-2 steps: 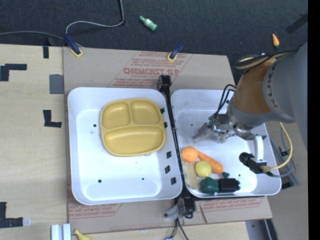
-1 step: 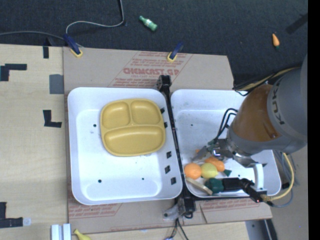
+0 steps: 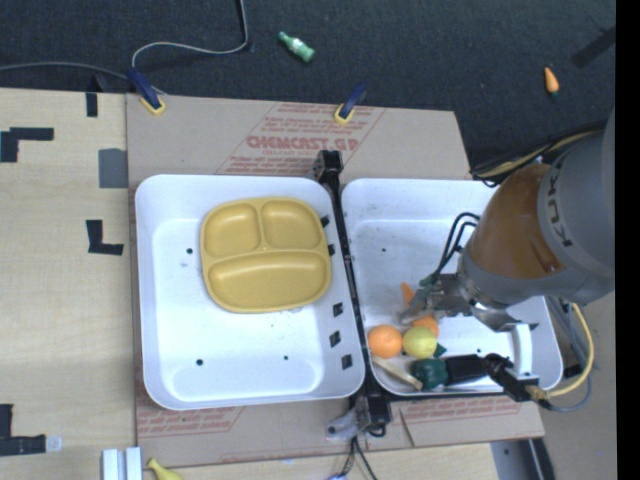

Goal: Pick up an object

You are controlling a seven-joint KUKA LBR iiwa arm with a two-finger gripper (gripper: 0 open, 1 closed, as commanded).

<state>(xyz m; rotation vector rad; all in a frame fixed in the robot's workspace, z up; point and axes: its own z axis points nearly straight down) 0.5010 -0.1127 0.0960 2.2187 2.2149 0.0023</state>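
Camera view: gripper (image 3: pixel 425 303) just above orange fruit (image 3: pixel 385 342); jaws' state cannot tell.

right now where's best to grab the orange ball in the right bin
Grip the orange ball across its round middle, coming straight down. The yellow-green fruit touches its right side and the bin's wall is close on the left, so probably set the jaws front to back.

Robot arm: outer appearance

Arm (image 3: pixel 585 218) has a rounded grey casing with dark lettering, a wide orange band (image 3: pixel 515 230), thin black cables (image 3: pixel 458 238) and a metal gripper (image 3: pixel 425 303).
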